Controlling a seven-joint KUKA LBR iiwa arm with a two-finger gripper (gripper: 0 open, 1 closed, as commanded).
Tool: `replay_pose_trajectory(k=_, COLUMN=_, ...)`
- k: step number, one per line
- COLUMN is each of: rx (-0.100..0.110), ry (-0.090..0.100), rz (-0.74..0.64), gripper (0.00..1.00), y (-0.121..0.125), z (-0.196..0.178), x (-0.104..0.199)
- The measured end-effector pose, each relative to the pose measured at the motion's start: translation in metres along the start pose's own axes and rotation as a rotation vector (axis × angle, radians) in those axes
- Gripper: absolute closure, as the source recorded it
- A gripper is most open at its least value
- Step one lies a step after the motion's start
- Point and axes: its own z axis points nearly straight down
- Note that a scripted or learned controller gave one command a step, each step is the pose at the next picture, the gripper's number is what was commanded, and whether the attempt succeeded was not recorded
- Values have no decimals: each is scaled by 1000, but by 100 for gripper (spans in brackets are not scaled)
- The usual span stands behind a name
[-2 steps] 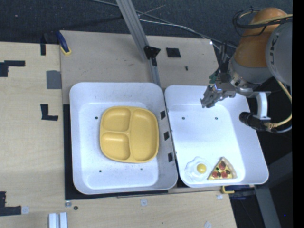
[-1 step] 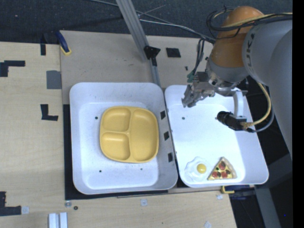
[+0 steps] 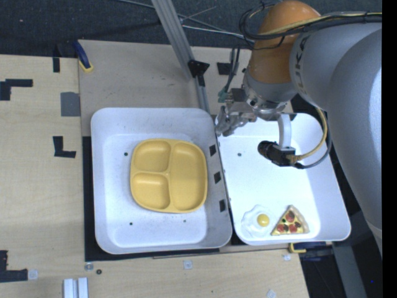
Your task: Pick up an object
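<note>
A yellow three-compartment plate (image 3: pixel 168 175) lies in the middle of the left white bin (image 3: pixel 111 129). A toy fried egg (image 3: pixel 257 220) and a toy pizza slice (image 3: pixel 291 221) lie side by side at the near edge of the right white bin (image 3: pixel 279 185). My gripper (image 3: pixel 231 121) hangs at the far left corner of the right bin, close to the wall between the two bins, well away from the egg and pizza. Nothing shows between its fingers.
A slanted metal pole (image 3: pixel 177 36) runs down from the top to the bins' far edge. The grey arm with its orange band (image 3: pixel 282 30) fills the upper right. A black cable fitting (image 3: pixel 276 152) hangs over the right bin. Tape marks dot the bench at left.
</note>
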Motion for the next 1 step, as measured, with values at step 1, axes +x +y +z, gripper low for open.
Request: replay_pose_trajectory(k=1, rx=2, ry=-2, rz=1, gripper=100, y=-2, z=10, x=60)
